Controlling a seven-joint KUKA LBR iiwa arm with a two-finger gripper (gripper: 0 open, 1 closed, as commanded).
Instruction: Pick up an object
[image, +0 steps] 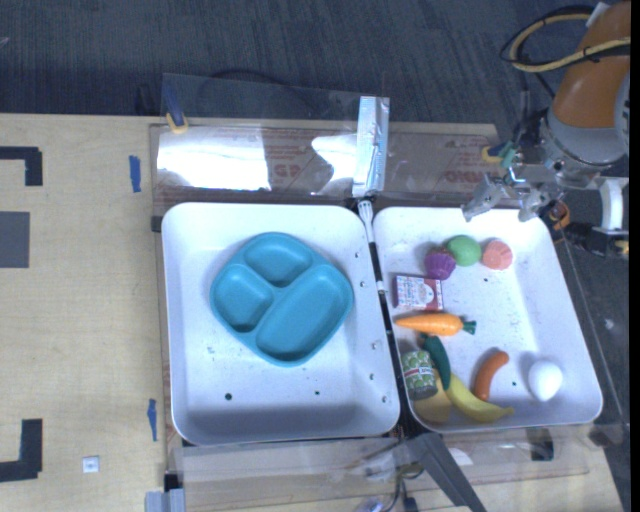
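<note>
Camera view:
Tool (503, 202): hangs over the far rim of the right bin (575, 330), fingers spread, nothing between them.
Left bin (190, 330): holds a blue sectioned plate (282, 297).
Right bin, far side: purple fruit (440, 263), green ball (464, 250), pink ball (497, 254) in a row.
Middle: small red carton (417, 292), carrot (431, 323).
Near side: banana (462, 398), orange sausage (488, 373), white egg (545, 380), small can (419, 370).
Surface (70, 330): pale wood.

Dark gray carpet (300, 40) — lt wood bench (70, 300).
</note>
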